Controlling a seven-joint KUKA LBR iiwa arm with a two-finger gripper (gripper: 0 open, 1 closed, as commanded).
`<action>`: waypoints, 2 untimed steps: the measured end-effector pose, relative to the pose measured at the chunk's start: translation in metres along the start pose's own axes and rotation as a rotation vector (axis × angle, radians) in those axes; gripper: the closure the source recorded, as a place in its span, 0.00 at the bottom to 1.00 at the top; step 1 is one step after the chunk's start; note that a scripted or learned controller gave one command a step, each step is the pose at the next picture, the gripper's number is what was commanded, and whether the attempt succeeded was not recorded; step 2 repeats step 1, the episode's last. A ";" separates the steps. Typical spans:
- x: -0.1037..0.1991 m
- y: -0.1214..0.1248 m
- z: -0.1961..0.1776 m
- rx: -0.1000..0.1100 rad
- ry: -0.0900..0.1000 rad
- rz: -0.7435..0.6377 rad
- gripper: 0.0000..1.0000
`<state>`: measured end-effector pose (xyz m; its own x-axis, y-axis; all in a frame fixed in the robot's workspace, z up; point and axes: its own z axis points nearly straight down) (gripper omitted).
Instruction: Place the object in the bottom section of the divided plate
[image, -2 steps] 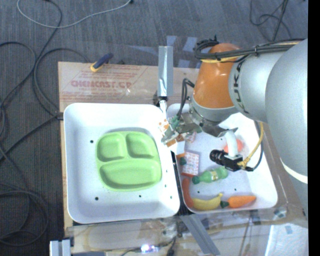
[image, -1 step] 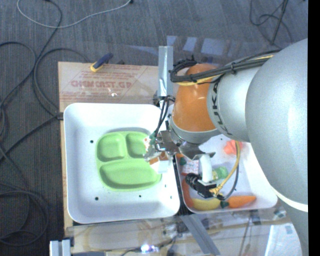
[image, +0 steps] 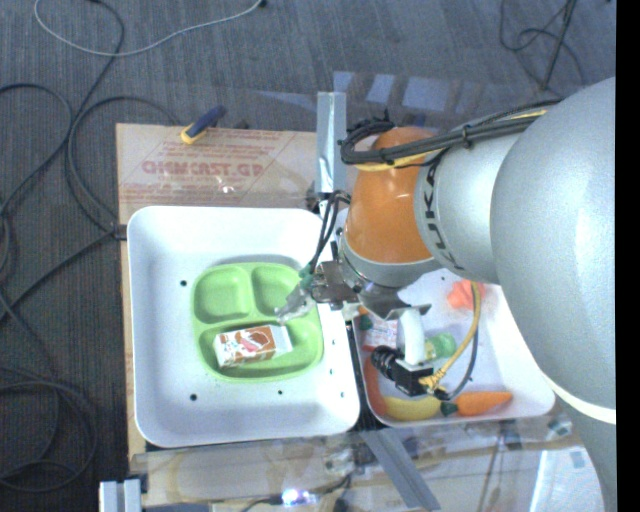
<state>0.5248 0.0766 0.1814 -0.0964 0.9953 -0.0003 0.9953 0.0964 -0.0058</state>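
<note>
Small carton (image: 253, 345), white and brown, lies flat in bottom section of green divided plate (image: 222, 290). Plate sits in left white bin (image: 160, 250). Hand (image: 300, 300) hangs over plate's right rim, just above and right of carton, apart from it. Hand's opening: cannot tell. Nothing seen between its tips. Right bin (image: 530, 390) holds carrot (image: 482, 403), banana (image: 408, 408), green item (image: 443, 346).
</note>
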 end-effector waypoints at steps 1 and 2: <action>0.009 0.086 -0.001 -0.002 -0.002 -0.049 0.00; 0.009 0.086 -0.001 -0.002 -0.002 -0.049 0.00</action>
